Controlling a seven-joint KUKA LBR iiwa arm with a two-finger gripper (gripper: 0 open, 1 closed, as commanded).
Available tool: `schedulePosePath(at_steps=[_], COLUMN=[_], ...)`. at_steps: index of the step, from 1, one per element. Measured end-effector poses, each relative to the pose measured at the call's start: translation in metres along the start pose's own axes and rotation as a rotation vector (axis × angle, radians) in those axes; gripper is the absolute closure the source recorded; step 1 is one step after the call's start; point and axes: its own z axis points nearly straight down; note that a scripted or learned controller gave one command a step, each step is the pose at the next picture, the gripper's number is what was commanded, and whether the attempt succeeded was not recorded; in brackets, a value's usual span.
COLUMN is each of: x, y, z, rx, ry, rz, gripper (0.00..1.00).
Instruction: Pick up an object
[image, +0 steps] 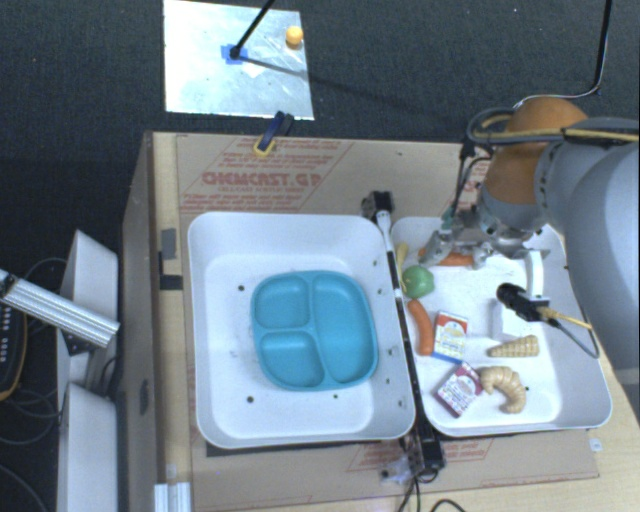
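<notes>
My gripper (461, 250) is low over the far end of the right bin (580, 395), open, with its fingers spread either side of a small orange piece (456, 261) that lies on the bin floor. Just left of it sits a green round fruit (418, 281). Nearer the front lie an orange sausage-shaped piece (421, 328), a small white and red box (451, 336), a red packet (459, 389), a pale ribbed cone (515, 348) and a tan croissant (505, 386). Nothing is lifted.
The left bin (215, 300) holds a blue divided plate (312, 329). A dark rail (393, 270) runs between the two bins. The arm's grey body and orange band (530, 150) hang over the right bin's far right corner.
</notes>
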Motion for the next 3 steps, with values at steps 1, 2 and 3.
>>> schedulePosePath(at_steps=[1,2,3], x=[0.023,0.013,0.013], y=[-0.075,-0.031,-0.03], z=[-0.001,-0.002,-0.013], rx=[-0.013,-0.015,-0.017], ry=[0.001,0.0,0.001], rz=[0.003,0.001,-0.001], gripper=[0.0,0.0,1.0])
